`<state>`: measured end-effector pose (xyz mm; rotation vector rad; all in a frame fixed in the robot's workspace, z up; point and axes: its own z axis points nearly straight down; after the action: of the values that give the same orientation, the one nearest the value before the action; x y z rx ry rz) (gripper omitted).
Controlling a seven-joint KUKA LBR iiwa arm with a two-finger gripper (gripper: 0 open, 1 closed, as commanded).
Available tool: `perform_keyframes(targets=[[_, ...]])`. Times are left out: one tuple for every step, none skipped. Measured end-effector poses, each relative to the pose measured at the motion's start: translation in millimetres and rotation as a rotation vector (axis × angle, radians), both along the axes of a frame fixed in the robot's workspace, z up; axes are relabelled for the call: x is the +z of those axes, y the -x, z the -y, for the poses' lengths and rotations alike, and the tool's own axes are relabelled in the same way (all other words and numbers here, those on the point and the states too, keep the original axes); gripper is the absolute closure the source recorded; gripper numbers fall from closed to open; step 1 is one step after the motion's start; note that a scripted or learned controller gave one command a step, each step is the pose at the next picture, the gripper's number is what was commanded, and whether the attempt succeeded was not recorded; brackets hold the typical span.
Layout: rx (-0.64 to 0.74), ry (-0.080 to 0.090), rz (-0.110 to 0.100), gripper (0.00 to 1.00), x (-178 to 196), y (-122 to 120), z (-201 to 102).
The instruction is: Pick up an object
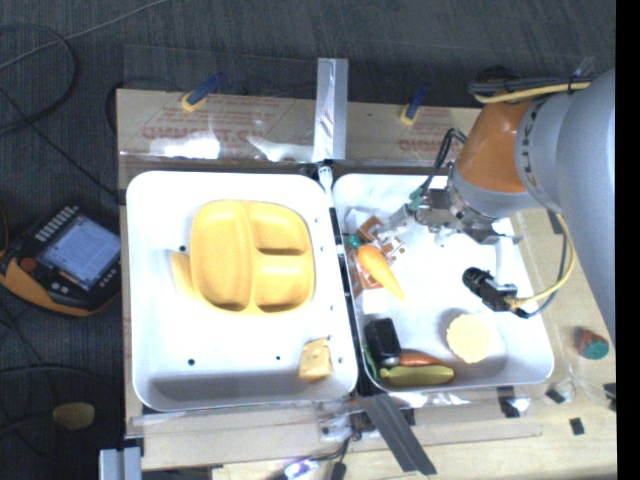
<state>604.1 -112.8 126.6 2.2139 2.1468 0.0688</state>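
My gripper (398,230) hangs low over the upper left part of the right bin (530,353), with the arm coming in from the right. Just below and left of it lies an orange carrot-shaped toy (378,267). A small brown item (367,227) sits right beside the gripper's tip, against the bin's left wall. Nothing can be made out held in the gripper. Further down the same bin are a black block (381,336), a red pepper-like piece (426,358), a yellow-green oblong piece (418,375) and a pale round disc (470,337).
The left bin (150,368) holds a large yellow divided plate (252,253) and a small tan block (316,360) near its lower right corner. A ridge separates the two bins. A handheld device (70,253) lies on the floor at left.
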Motion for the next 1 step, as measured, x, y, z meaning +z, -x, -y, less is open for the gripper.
perform_keyframes(targets=[[-0.041,-0.002,-0.011,0.00,-15.0,-1.7,-11.1]])
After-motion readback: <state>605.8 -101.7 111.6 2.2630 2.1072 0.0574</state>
